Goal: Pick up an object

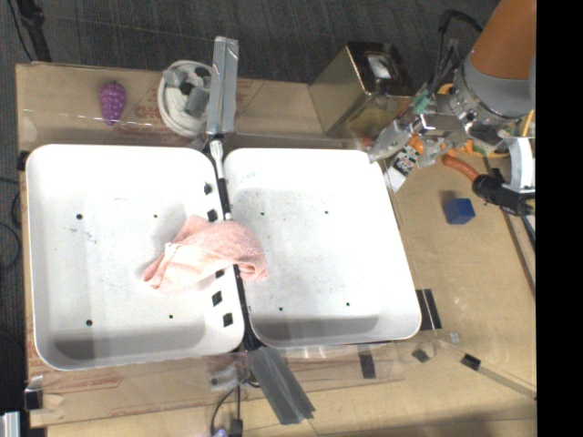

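Two white bins sit side by side on the bench. A pink cloth lies crumpled in the left bin, at its right edge, draped partly over the divider into the right bin. The gripper hangs over the right bin's far right corner, carrying nothing. Near the bench's far left corner lies a purple object; a blue block sits toward the right edge.
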Controlling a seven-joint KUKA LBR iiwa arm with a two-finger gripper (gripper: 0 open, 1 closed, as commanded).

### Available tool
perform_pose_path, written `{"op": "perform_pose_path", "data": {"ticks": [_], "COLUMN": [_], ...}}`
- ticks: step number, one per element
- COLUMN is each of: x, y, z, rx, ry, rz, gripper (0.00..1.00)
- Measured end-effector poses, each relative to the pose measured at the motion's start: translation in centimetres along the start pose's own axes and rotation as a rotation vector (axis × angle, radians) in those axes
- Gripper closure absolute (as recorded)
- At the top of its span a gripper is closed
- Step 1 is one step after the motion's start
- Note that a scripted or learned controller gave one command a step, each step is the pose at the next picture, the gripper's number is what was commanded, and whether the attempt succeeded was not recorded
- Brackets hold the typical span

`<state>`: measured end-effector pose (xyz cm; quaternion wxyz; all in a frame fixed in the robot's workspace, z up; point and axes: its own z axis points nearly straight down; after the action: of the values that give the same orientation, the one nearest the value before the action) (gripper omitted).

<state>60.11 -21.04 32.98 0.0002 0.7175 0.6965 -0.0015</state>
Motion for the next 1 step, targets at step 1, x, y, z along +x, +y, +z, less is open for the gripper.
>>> {"op": "perform_pose_path", "data": {"ticks": [1], "x": [0.17], "y": [-4.23], "z": [3.68], "rx": [0.004], "ry": [0.003], "rz": [-0.208], "gripper": [0.00]}}
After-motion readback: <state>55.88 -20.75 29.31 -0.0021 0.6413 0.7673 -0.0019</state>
